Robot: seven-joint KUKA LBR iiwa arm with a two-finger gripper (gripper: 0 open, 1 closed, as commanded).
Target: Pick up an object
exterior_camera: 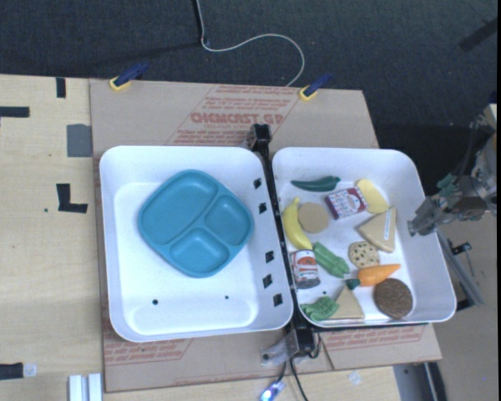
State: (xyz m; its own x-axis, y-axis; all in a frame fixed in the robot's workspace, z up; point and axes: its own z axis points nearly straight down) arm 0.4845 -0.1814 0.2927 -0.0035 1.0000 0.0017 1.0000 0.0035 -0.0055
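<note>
The gripper [424, 221] sits just outside the right bin's [430, 261] right rim, beside the wedge [379, 230]; whether it is wide or narrow I cannot tell, and nothing shows in its grasp.

The 2 white bins lie side by side on cardboard [234, 111]. The left bin [121, 249] holds a blue tray [195, 222] with 3 compartments. The right bin holds the toy food, any piece of which could be the pick: a brown patty [393, 297], a banana [295, 224], a yellow piece [371, 195], a carrot [376, 274], a green pepper [316, 183], a can [306, 267] and a cookie [362, 253], packed close together.

As I judge it, the task is barely begun: no piece is lifted, all lie in the bin. Reaching in, choosing, closing and raising are all left.
</note>
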